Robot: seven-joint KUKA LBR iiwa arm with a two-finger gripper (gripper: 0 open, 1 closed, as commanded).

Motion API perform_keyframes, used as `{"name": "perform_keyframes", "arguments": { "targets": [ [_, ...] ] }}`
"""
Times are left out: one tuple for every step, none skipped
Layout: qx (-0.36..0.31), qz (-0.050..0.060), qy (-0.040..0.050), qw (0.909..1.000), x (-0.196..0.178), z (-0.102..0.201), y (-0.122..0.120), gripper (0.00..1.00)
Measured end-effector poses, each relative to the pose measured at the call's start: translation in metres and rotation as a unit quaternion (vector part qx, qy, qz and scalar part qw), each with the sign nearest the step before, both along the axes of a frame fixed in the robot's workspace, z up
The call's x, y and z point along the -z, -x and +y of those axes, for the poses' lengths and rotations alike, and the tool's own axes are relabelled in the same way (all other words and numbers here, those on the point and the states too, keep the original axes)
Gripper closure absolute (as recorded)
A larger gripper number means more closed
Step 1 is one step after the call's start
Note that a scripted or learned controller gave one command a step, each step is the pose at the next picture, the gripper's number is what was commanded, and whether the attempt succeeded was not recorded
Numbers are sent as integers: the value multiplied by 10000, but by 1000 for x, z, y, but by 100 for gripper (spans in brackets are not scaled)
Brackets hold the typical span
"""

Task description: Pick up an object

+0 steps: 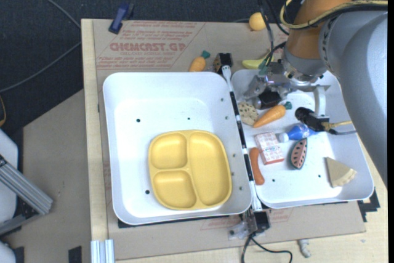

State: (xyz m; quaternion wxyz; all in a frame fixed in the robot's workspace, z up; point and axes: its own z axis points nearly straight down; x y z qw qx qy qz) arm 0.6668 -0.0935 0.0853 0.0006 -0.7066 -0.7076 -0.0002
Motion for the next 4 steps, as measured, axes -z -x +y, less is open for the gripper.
{"name": "perform_keyframes", "arguments": {
  "targets": [
    [11, -18, 19, 10000, -20, -49, 0, 0],
    [1, -1, 6, 10000, 0, -20, 0, 0],
    [8, -12, 14, 10000, 0, -45, 0, 0],
    [4, -27, 19, 10000, -10, -44, -1, 100]
  ]
}}
